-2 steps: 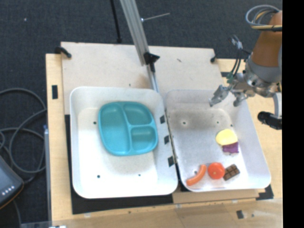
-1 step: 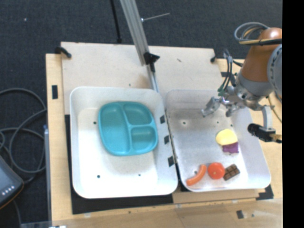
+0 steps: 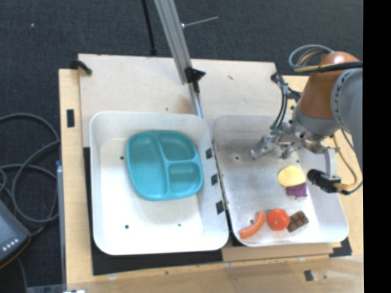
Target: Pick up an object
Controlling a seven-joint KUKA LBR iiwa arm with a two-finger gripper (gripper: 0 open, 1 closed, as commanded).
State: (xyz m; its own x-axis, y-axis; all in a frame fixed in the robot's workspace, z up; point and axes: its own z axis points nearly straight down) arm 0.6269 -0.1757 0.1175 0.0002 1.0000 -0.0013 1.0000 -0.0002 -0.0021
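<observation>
In the right bin [image 3: 244,182] lie a yellow object [image 3: 291,176] on top of a purple one [image 3: 297,190], a red ball-like object [image 3: 278,219], an orange curved piece [image 3: 253,224] and a small brown block [image 3: 297,221]. My gripper [image 3: 269,146] hangs over the upper part of that bin, up and to the left of the yellow object. Nothing shows between its fingers.
The left bin [image 3: 110,212] holds a teal divided plate [image 3: 165,164]. A metal camera pole [image 3: 174,32] rises from the back of the bench. Cables trail off the bench's left side and loop around the arm at the right.
</observation>
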